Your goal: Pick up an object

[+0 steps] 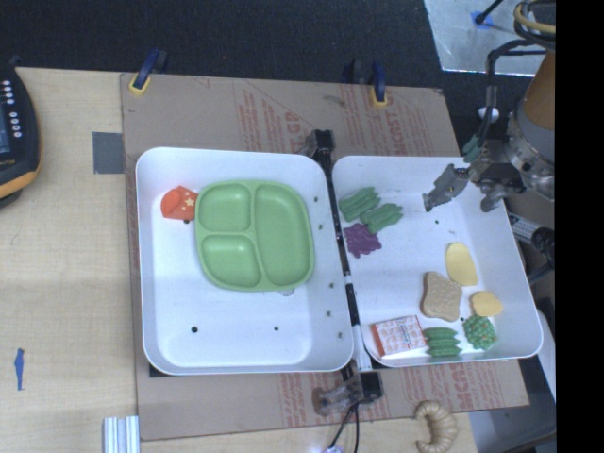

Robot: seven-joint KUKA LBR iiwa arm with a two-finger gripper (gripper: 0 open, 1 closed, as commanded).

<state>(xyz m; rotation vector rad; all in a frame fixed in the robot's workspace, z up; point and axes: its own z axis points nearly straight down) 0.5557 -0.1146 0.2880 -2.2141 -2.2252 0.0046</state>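
Tabletop (57, 281): pale wood, matt. Cardboard sheet (283, 111): printed, dull. Bins (236, 347), left of tool (464, 189): smooth white plastic. Green tray (255, 234): glossy plastic.

The wooden bench (66, 281) carries a brown cardboard sheet (283, 111), fixed along its far edge by clamps (143, 72). Two shallow white bins sit side by side on the sheet: the left bin (236, 343) and the right bin (415, 253). A black-and-orange handheld unit (14, 135), possibly a control pendant, rests at the bench's left edge.
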